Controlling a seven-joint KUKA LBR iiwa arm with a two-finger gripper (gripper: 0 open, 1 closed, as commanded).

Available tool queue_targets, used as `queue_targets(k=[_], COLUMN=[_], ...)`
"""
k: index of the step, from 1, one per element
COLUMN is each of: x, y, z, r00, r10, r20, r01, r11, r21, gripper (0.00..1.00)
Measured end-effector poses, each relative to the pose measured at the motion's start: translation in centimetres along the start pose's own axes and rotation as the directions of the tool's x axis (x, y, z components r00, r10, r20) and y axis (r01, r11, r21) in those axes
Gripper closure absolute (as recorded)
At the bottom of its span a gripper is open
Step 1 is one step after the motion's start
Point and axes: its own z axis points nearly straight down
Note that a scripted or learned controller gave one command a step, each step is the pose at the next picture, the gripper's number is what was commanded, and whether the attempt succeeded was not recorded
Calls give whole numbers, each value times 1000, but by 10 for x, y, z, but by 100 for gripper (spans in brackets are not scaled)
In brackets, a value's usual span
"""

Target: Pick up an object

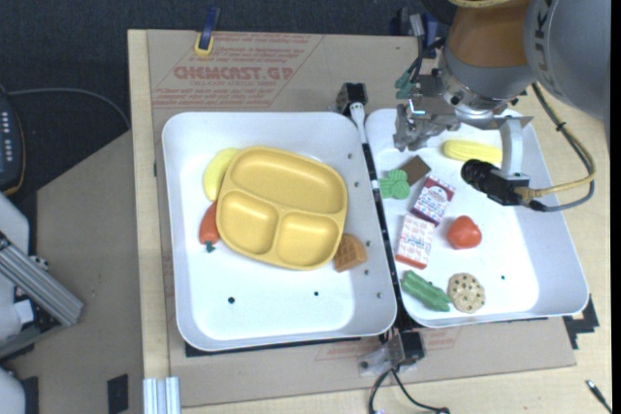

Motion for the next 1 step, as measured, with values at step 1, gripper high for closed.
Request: queue_targets(k=[1], x=[49], y=[12], z=[1], r00=[1000], r10=[0], r20=[0], r01=[0], r11=[1000], r21=[-2], gripper=[100])
